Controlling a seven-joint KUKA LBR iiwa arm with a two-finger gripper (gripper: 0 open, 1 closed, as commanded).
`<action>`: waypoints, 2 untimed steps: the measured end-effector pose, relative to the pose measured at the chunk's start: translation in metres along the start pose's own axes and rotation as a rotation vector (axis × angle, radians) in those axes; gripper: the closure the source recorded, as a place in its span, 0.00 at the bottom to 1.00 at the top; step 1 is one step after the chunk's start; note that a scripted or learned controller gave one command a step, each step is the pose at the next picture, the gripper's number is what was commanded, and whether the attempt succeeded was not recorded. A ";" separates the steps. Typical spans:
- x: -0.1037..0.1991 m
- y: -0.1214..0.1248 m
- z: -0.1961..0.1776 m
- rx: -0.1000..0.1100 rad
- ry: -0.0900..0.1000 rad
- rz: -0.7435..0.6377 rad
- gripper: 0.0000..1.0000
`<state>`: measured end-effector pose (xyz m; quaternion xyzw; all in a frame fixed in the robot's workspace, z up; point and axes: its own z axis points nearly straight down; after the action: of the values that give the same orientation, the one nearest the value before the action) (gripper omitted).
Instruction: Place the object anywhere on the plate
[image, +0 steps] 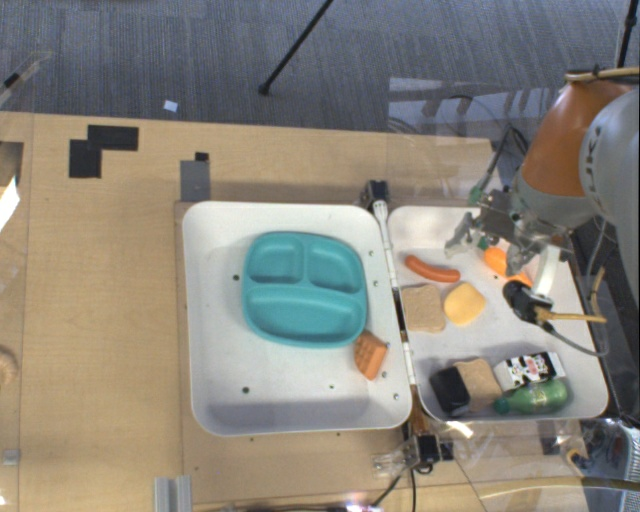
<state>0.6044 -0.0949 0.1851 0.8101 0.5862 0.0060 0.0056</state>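
Camera view, teal plate, black-and-white carton print unreadable, jaws over right bin

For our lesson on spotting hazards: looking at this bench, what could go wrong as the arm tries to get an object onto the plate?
1. The right bin is crowded: the sausage, bread slice and yellow piece lie close together, so the end effector may nudge or grab the wrong one.
2. The waffle piece lies beside the teal plate, not on it.
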 end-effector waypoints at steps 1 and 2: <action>0.000 0.000 0.000 0.000 0.000 0.000 0.00; 0.000 0.000 0.000 0.000 0.000 0.000 0.00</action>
<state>0.6044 -0.0949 0.1851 0.8101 0.5862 0.0060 0.0056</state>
